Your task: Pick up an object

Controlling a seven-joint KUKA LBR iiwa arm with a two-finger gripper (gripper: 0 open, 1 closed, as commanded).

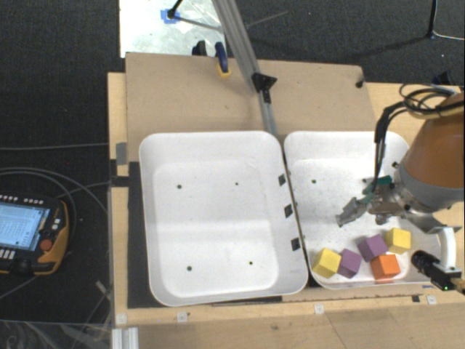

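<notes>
Overhead, I see the desk point(320, 97), tan board, carrying two shallow white bins side by side. Left bin point(218, 217) takes the larger share of my view. Right bin point(327, 166) sits touching it along a shared edge, with small black clips along that seam.

Arm point(436, 158) comes in from my right, orange band above a grey wrist, black cables looping over it. It hangs over the right bin's far-right part.

Hand point(351, 211) points left and down over the right bin's floor, above and left of the blocks. Fingers are too blurred for me to read; cannot tell how wide they stand. Nothing visibly between them.

Blocks cluster at the right bin's near edge, close together: yellow block point(327, 262) leftmost, purple block point(349, 262) just beside it, second purple block point(373, 246) further right, orange block point(386, 266) below that, small yellow block point(399, 238) at the right end, near the wrist.

Teach pendant point(25, 227) lies on the floor, far left, screen lit.
</notes>
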